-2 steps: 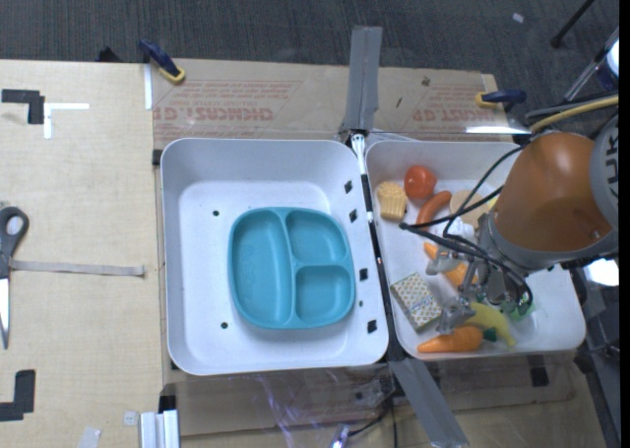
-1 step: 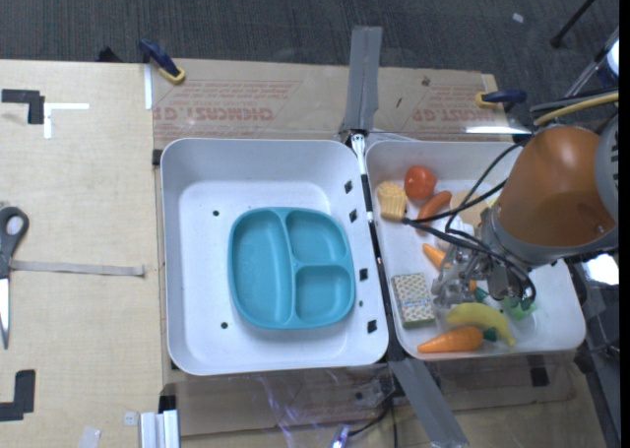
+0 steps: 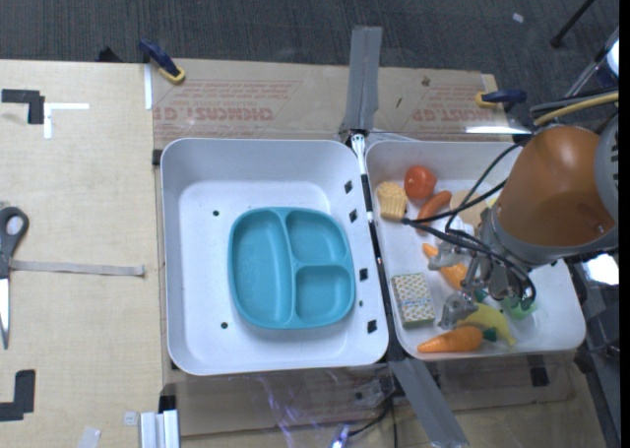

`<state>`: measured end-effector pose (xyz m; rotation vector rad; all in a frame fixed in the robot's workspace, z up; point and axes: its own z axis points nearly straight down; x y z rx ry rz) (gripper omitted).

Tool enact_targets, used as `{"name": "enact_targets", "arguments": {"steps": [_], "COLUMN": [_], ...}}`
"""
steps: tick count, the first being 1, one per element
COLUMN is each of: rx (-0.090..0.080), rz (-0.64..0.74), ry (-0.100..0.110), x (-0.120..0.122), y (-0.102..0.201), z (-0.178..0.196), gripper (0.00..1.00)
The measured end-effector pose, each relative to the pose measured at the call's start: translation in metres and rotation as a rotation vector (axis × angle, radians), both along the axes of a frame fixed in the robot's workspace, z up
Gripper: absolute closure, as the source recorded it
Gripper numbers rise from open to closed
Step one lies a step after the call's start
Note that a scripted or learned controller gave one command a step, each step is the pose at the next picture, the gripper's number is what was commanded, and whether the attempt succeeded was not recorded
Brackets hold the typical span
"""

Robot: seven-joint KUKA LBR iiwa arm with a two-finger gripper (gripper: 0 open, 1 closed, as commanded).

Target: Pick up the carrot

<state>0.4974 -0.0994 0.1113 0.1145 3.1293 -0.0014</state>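
From the camera above the desk point(image 3: 79, 239) we look down on two shallow white bins side by side. The left bin point(image 3: 187, 239) holds a teal plate point(image 3: 292, 267) with three compartments, lying flat near the middle of the bin floor.

The right bin point(image 3: 561, 333) carries the small things. Along its near wall lies the carrot point(image 3: 453, 341), orange, on its side, with its pointed end toward the left bin. Just beside its thick end we see a yellow banana point(image 3: 497, 323), and to the carrot's upper left a pale square cracker-like block point(image 3: 412, 297). Toward the far end of the bin sit a red tomato point(image 3: 420, 181), a yellow corn piece point(image 3: 392, 200) and a second, smaller orange piece point(image 3: 434, 206) lying at a slant.

The arm point(image 3: 551, 190) comes in from the right, its orange band large over the right bin, with dark cables looping below it. The gripper point(image 3: 461, 306) hangs low in the bin, just above the carrot and near the banana. We cannot tell how far it is open, since the metal parts and cables blur together there, and we see nothing clearly caught in it; the carrot lies on the bin floor

On the desk at the far left lie scissors point(image 3: 10, 239)
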Motion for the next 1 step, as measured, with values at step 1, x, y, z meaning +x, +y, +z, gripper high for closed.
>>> {"name": "enact_targets", "arguments": {"steps": [1], "rx": [-0.001], "rz": [0.000], "ry": [-0.006], "x": [0.0024], "y": [-0.0002], "z": [0.0099], "gripper": [1.00]}}
